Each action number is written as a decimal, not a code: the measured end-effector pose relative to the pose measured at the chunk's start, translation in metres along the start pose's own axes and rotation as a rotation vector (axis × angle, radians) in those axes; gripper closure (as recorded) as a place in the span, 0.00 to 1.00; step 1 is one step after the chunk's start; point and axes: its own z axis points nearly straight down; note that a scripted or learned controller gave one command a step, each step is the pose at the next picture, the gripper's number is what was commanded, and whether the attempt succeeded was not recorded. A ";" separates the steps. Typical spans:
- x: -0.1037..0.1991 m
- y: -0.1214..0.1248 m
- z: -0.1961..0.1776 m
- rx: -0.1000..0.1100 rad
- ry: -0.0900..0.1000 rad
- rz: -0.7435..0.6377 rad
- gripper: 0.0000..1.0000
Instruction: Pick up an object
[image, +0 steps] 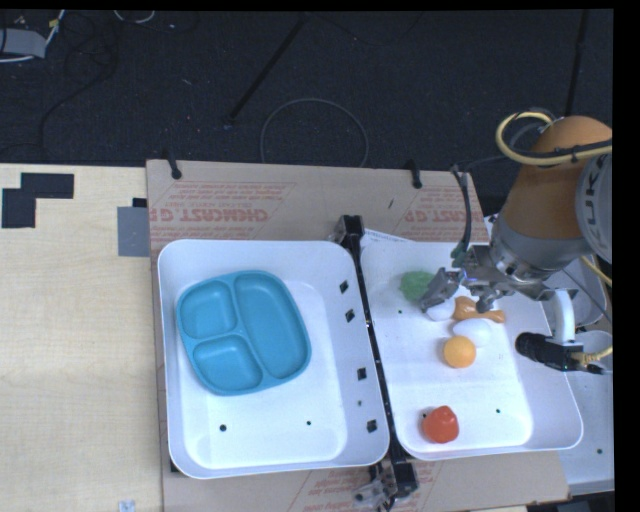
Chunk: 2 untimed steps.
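Observation:
The right bin (560, 420) holds several small objects. A green piece (414, 283) lies near its far left, with a small white piece (439, 312) just in front of it. Beside them are an orange piece (467, 310) and a white lump (482, 331). An orange ball (459, 352) lies mid-bin and a red object (440, 424) sits near the front edge. My gripper (462, 300) hangs low over the far part of this bin, open, its fingers spread to either side of the orange piece. Nothing is visibly clamped between them.
The left bin (200, 440) bears a blue divided plate (242, 331). A black divider (365, 340) runs between the two bins. A black fitting (548, 351) sticks out at the right bin's right edge, under the arm.

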 end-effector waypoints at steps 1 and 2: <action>0.000 0.003 -0.007 -0.013 -0.002 -0.001 0.00; 0.005 -0.001 0.056 -0.005 0.000 -0.002 0.00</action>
